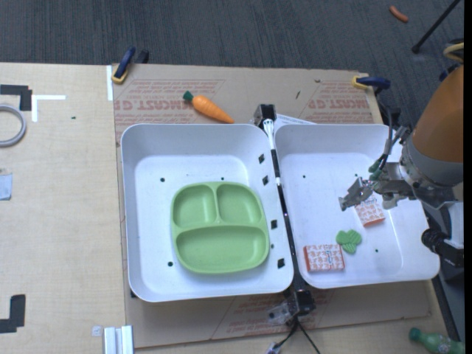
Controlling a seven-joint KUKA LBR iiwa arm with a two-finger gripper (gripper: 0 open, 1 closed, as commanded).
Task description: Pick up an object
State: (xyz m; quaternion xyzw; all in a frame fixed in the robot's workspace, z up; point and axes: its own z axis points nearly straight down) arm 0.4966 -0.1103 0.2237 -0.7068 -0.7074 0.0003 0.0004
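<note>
Packet (369, 213) tilted; long axis slanting.

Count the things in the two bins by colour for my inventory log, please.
Green: 2, the divided plate and the small leafy piece.
Red and white: 2, the packet and the smaller packet.
Total: 4

Glossy smooth plastic: white bins (140, 220), green divided plate (219, 227). Matt brown cardboard surface (59, 257). Rough grey carpet floor (221, 13).
</note>
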